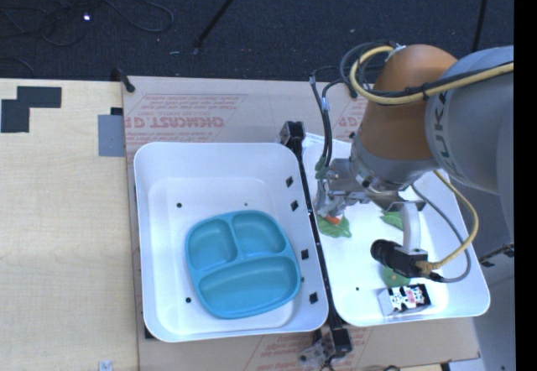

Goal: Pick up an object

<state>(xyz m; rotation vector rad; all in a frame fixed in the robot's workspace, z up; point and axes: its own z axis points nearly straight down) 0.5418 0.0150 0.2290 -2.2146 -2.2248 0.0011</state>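
Green and crumpled, a leafy toy (337, 227) lies on the floor of the right bin (457, 304). The hand (332, 210) hangs just above the toy, almost touching it. I cannot tell whether it is clenched or released. Nothing looks lifted, so, in my judgement, the grasp and the raise are not yet done.

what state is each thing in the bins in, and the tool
blue divided plate: flat, right side up, in the left bin
green leafy piece: lying on the right bin floor by the centre wall
second green piece: lying further right, partly behind the arm
patterned card: flat in the right bin's near corner
tool: low over the green leafy piece, grip unclear
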